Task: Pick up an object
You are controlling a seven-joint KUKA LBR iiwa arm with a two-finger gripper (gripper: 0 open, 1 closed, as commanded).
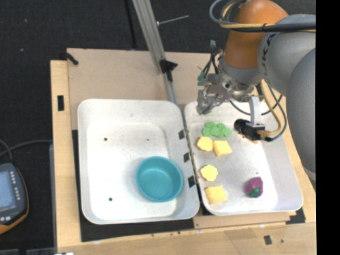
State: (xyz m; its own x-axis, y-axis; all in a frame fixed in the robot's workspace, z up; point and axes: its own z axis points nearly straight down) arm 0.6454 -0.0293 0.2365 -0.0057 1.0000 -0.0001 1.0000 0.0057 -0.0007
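The arm ran out past the right edge of the frame, so its base and most of its grey body were cut off. Its orange band and wrist covered the back right corner of the right bin. The claw hung at that bin's back left corner, too small and dark to tell how its fingers stood, and it hid the rim beneath it. A slanted metal rail behind the left bin was cut by the top edge. A handheld device, left of the left bin, was cropped by the left edge. The surface ran off the bottom edge.
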